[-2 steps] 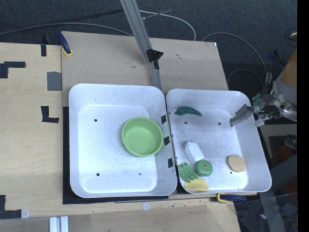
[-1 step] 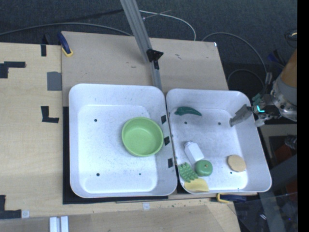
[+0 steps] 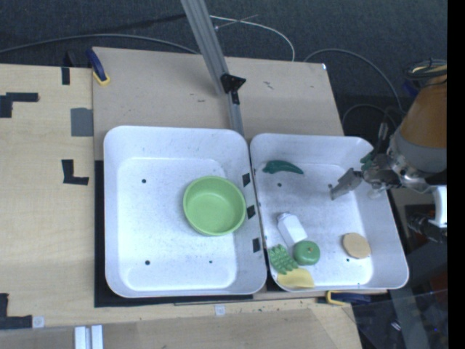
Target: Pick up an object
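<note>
While the arm reaches into the right bin [image 3: 378,267], the claw [image 3: 343,186] hangs over bare floor, its state impossible to tell. Approach step, nothing held. Candidate objects (white bottle [image 3: 292,229], green disc [image 3: 306,252], tan disc [image 3: 356,245]) lie nearer the front; next, move over one and descend.

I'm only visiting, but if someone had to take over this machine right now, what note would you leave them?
Gripper: over the right bin's far right part, nothing visible between its fingers; open or shut is unclear.
Right bin: dark green piece at the far left, white bottle, round green piece, tan disc, green ridged piece and yellow piece along the near edge.
Left bin: green bowl.
Done: nothing picked.
Left: grasp and lift one object.
</note>
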You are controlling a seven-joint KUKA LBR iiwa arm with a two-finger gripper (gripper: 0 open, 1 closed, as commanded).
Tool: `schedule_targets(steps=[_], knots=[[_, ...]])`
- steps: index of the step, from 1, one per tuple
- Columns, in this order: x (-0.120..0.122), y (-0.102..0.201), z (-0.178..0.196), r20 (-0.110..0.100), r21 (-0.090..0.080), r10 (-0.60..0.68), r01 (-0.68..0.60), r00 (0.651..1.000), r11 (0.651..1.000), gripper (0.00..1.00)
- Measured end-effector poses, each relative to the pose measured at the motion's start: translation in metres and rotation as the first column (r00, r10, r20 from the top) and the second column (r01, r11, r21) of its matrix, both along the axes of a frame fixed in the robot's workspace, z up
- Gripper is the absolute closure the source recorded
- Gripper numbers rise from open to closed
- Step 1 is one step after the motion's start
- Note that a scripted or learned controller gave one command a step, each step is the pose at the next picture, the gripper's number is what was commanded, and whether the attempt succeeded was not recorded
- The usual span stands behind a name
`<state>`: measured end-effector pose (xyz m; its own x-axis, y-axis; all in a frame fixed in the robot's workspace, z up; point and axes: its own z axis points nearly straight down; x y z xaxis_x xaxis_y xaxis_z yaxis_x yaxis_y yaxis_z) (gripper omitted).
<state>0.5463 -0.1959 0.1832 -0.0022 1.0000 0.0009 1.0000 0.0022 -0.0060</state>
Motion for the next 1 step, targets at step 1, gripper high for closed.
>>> schedule_targets(steps=[1], knots=[[0.007, -0.0029, -0.059, -0.001, 0.0, -0.001, 0.001, 1.0, 1.0, 0.0]])
